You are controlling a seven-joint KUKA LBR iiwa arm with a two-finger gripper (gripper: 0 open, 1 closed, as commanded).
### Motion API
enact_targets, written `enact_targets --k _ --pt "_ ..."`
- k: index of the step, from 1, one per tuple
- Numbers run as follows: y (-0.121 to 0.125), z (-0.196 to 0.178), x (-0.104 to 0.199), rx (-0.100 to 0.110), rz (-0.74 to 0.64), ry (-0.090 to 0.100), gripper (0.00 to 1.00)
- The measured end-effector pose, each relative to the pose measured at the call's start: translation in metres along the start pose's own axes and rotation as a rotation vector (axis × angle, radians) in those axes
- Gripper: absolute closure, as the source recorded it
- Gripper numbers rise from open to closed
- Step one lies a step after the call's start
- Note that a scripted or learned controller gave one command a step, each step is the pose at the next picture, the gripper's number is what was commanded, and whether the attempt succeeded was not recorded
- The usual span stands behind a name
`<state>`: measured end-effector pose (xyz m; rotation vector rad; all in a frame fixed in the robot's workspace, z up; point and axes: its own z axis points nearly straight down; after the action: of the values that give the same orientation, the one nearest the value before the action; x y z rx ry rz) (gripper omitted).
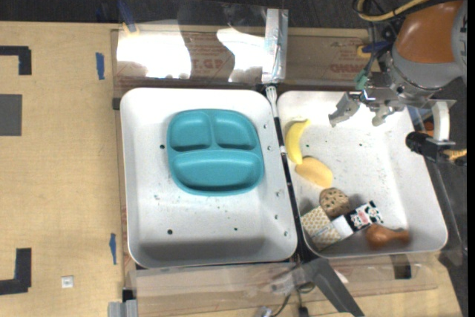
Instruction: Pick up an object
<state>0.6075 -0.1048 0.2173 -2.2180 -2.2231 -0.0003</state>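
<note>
Yellow plastic banana (295,140) lies in right white bin (401,159), left edge, long axis running up-down. We see two-finger gripper (364,111) up-right of it, fingers spread wide, holding nothing.

Tray (215,152) in left bin (141,219); banana (295,140) in right bin (415,197).

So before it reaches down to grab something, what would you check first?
1. Claw free of any object: ok, nothing between its fingers.
2. Claw open enough to grasp: ok, the fingers look spread.
3. Claw above the bin that has objects: ok, it hangs over the right bin.
4. Claw lined up over a target: not ok, the banana and lemon lie off to its left.
5. Objects separated: not ok, the ones in the near corner are crowded together.
</note>
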Motion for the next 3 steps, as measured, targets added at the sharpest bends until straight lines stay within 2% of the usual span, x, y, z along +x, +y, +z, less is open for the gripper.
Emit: enact_targets --k 1,2,3 --pt "-0.017 0.034 0.088 0.003 -0.222 0.002 0.0" --pt "0.016 0.125 0.005 -0.004 -0.315 -0.004 0.0" --pt "0.063 0.025 0.063 -0.015 -0.423 -0.003 0.0"
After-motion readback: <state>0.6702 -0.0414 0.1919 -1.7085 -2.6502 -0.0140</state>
